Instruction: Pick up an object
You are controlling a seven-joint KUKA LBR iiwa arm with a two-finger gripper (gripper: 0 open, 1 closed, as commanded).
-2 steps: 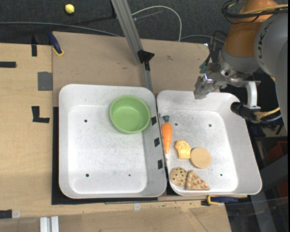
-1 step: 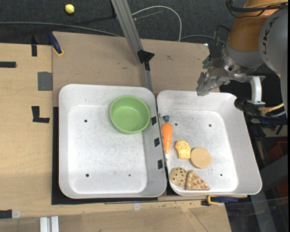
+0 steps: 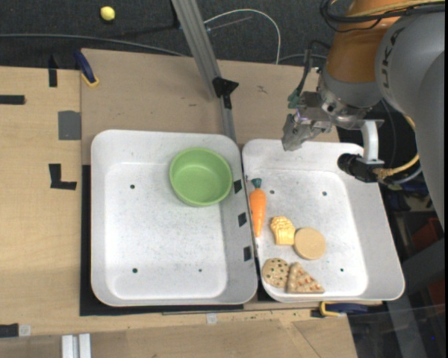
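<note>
My gripper (image 3: 293, 141) hangs above the far edge of the right bin (image 3: 358, 171), fingers pointing down, with nothing seen between them. In that bin lie an orange carrot (image 3: 257, 209) against the left wall, a yellow waffle-like piece (image 3: 282, 230), a round tan cookie (image 3: 310, 243), a chocolate-chip cookie (image 3: 275, 272) and a pizza slice (image 3: 304, 281) near the front. A green bowl (image 3: 201, 175) sits upright at the back of the left bin (image 3: 134, 230). The gripper is well behind and above all the food pieces.
A slanted metal pole (image 3: 198, 36) crosses above the bench behind the bins. A small yellow ball (image 3: 107, 13) lies on the dark floor at the far left. Cables loop near the arm's wrist (image 3: 373, 166) at the right bin's far corner.
</note>
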